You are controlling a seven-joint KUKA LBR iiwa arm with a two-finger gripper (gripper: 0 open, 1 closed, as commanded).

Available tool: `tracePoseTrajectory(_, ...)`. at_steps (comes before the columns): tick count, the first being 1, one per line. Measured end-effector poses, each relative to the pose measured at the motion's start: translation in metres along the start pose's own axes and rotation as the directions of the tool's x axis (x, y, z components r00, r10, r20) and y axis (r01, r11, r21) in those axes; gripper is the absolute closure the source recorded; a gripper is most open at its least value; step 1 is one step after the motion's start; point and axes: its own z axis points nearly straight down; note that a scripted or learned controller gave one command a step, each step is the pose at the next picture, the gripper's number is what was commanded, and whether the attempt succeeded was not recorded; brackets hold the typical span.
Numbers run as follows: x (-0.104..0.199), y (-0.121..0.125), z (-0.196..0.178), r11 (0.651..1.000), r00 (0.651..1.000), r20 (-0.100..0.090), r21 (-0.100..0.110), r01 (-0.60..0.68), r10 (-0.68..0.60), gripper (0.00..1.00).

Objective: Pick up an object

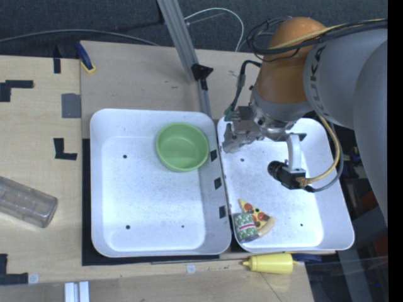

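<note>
Tool (234, 138) over right bin (327, 225), finger state indiscernible; partial "KU" lettering on arm (352, 74).

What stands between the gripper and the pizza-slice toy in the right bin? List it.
Nothing visible. The gripper hangs over the upper left of the right bin, and the pizza-slice toy lies near that bin's lower left corner. Bare bin floor lies between them; the green bowl sits in the left bin.

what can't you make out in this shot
- Hand, camera view: its fingertips blur into metal, so open or shut is unclear.
- Flat pizza-slice toy: the print at its left end is too small to read.
- Yellow plastic squeeze bottle: partly hidden under the right white bin's rim.
</note>
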Motion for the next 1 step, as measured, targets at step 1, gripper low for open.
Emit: tracePoseTrajectory(1,0.0495,-0.0228,0.0118,1.0,1.0,0.001,0.0,0.001,-0.001,1.0)
